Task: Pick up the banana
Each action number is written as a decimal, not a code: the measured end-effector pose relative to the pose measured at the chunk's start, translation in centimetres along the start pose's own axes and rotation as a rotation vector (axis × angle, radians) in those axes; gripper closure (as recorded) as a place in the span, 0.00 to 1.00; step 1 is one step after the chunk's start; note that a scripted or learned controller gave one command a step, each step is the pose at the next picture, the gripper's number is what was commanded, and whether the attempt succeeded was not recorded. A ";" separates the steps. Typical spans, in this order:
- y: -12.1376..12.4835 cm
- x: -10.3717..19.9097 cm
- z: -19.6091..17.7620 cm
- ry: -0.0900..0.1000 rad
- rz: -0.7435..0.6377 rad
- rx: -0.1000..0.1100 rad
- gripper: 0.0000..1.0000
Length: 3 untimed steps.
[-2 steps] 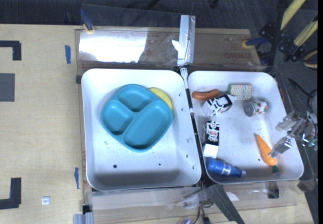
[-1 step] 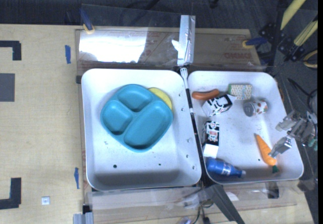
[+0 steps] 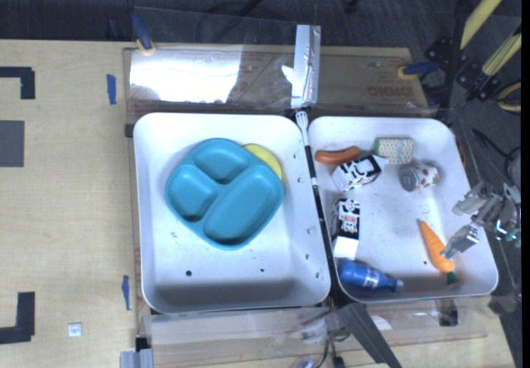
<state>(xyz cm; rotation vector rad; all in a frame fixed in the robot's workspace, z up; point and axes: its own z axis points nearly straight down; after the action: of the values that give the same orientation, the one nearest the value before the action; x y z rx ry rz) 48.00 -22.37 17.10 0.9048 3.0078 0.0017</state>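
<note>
- The two bins are white: the left bin [image 3: 166,259] and the right bin [image 3: 397,217].
- A bright blue divided plate [image 3: 224,191] sits in the left bin.
- A pale yellow banana [image 3: 267,157] peeks out from the plate's far right edge.
- Near the right bin's far edge lies an orange-red sausage [image 3: 336,154].
- Two black-and-white cow-patterned toys [image 3: 359,170] [image 3: 348,217] sit towards its left wall.
- A blue bottle [image 3: 364,277] with a white cap lies at its near edge.
- An orange carrot [image 3: 434,247] with a green tip lies near its right wall.
- The bench [image 3: 58,217] is light tan wood with black squares.
</note>
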 end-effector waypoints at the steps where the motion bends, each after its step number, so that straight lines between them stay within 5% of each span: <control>1: 0.0 0.0 0.0 0.000 0.000 0.000 0.00; 2: 0.1 -0.1 8.4 -0.008 -0.435 -0.001 0.00; 3: 0.1 -0.1 8.4 -0.008 -0.434 -0.001 0.00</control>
<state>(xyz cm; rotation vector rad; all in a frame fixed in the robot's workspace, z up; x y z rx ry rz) 48.17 -22.35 8.66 0.2346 3.1241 -0.0006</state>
